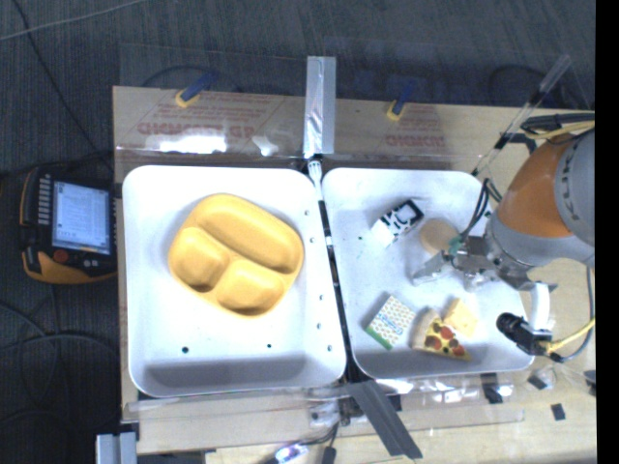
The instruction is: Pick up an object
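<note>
Noted a lit handheld screen (73, 222) far left, off the tabletop (145, 114). Found one big yellow lump (235, 252) in the left bin (145, 346), lobed like a loaf of rolls, near the middle and well apart from the gripper. Judged it soft-looking, light for its bulk and too broad to take across; would have needed a pinch at one lobe's edge.

Crossed into the right bin (363, 187) and found the small things. Spotted a green-and-white block (392, 321) near the front wall, flat-sided and probably stiff; judged it the easiest to take, squeezed across its two short faces. Saw a black-and-white piece (399, 217) further back, too small to read for shape. Marked a pizza slice (443, 334) just beside the block, likely a light toy lying flat and low, so prone to slipping out unless pinched by the thicker crust edge. Made out a tan round piece (437, 232) behind it, partly hidden.

Placed the gripper (455, 264) low over the right bin, between the tan piece and the slice, with nothing visibly held; could not tell whether open or closed.
</note>
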You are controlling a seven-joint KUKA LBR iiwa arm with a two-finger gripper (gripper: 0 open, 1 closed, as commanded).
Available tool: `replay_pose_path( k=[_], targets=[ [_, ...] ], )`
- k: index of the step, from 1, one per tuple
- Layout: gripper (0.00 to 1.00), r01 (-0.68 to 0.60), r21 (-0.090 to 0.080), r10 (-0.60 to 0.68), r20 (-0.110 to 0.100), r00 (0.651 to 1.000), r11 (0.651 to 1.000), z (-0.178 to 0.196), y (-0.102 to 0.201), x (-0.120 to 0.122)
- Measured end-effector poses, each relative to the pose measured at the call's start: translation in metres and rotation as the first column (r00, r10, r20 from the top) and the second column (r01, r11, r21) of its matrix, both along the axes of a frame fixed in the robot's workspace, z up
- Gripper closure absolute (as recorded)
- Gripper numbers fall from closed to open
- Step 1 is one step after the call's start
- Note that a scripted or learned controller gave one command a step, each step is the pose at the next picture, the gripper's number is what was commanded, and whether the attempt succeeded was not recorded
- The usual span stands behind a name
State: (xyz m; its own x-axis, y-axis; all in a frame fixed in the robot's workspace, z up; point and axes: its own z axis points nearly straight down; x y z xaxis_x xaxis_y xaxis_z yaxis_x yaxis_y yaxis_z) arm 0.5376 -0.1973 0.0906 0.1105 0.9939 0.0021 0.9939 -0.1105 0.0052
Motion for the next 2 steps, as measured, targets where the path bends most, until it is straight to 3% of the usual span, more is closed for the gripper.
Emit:
replay_pose_path(
  k=[1, 2],
  targets=[
    [0.00, 0.083, 0.005, -0.083, 0.000, 0.997, 0.997, 0.004, -0.003, -0.020],
    [0.00, 0.048, -0.009, -0.048, 0.015, 0.999, 0.999, 0.001, 0.006, -0.047]
  ],
)
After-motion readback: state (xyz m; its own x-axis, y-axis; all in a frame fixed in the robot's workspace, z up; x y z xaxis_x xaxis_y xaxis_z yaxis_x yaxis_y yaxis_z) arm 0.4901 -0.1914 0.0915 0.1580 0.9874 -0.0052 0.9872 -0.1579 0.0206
